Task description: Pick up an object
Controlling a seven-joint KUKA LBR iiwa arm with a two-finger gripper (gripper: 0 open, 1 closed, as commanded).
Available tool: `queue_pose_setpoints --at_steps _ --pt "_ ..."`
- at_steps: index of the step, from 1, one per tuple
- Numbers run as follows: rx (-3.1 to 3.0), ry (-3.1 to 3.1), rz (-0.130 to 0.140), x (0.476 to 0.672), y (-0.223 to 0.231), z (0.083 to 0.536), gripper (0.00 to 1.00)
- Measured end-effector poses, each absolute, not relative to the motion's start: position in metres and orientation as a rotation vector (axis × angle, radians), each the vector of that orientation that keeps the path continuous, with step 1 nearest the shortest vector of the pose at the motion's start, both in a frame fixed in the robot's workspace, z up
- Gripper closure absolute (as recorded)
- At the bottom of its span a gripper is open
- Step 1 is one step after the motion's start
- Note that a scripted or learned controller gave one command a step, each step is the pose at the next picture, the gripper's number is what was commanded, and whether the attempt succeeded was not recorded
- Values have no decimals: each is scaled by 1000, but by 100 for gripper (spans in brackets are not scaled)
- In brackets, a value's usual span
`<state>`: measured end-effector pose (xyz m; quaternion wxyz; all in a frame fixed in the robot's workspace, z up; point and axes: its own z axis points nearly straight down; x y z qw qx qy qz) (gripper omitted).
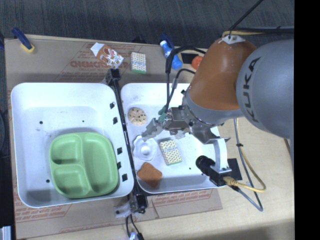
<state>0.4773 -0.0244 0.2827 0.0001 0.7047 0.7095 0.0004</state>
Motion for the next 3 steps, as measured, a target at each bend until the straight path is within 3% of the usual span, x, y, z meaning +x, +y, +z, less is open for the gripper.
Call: queue_pose_setpoints --at_steps 2,3 --pt "2214 2229 1 477 -24 283 0" --pt "2218 2231 -7 475 -94 164 0"
